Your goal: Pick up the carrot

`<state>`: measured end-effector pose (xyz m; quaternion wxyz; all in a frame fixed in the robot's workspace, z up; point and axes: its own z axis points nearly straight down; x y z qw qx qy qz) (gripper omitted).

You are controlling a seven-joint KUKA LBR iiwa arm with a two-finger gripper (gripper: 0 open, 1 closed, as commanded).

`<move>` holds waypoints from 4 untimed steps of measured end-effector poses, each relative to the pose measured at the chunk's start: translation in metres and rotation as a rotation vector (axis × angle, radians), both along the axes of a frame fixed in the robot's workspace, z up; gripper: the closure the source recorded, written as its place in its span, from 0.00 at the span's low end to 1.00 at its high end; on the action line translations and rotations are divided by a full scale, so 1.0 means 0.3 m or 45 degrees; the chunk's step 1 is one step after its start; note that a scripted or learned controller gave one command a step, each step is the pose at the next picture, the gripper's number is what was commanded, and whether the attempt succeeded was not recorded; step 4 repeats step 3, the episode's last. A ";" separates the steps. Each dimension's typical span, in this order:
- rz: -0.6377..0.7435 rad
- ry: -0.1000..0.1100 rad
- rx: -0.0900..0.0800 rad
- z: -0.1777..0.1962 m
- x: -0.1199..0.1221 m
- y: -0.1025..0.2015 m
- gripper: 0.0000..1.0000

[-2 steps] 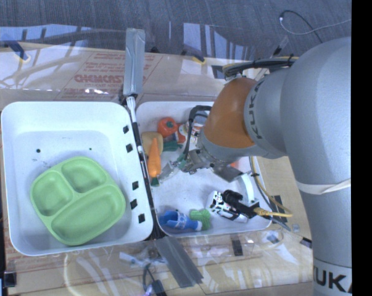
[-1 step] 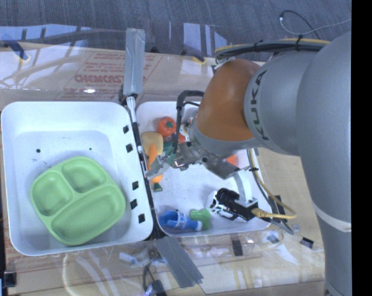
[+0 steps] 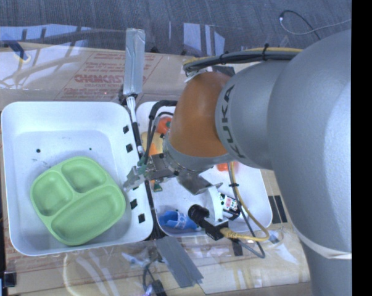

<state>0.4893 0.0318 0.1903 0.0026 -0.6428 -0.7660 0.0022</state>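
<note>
Across the right half of the frame, the arm [image 3: 297, 103] reaches leftward and covers most of the right bin [image 3: 258, 197]. Its orange band sits over that bin's upper part. The left bin [image 3: 13, 122] fills the left half of the frame and holds a green divided plate [image 3: 78, 199] in its lower part.

The carrot [image 3: 165, 126] is read as the small orange patch in the upper left corner of the right bin, just beside the dividing wall. The wrist hides most of it, so its long axis cannot be judged. A blue thing [image 3: 173, 219] lies at the lower left of the same bin.

The pincer [image 3: 140, 172] sits at mid-height over the wall between the two bins, and whether it is open or closed cannot be told. Nothing is seen held in it.

Key relation: the carrot lies toward the top of the frame from the pincer and slightly to the right, near but apart. The coming move would therefore run along the dividing wall, upward in the frame, and stay on the right-bin side.
</note>
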 end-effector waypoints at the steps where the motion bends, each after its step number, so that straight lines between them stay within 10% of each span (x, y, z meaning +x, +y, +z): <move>1: 0.003 0.003 0.000 0.031 0.002 -0.001 1.00; 2: -0.167 -0.005 -0.002 0.000 0.039 0.042 1.00; 3: -0.252 -0.009 -0.001 0.370 0.123 -0.068 1.00; 4: -0.252 -0.009 -0.001 0.370 0.123 -0.068 1.00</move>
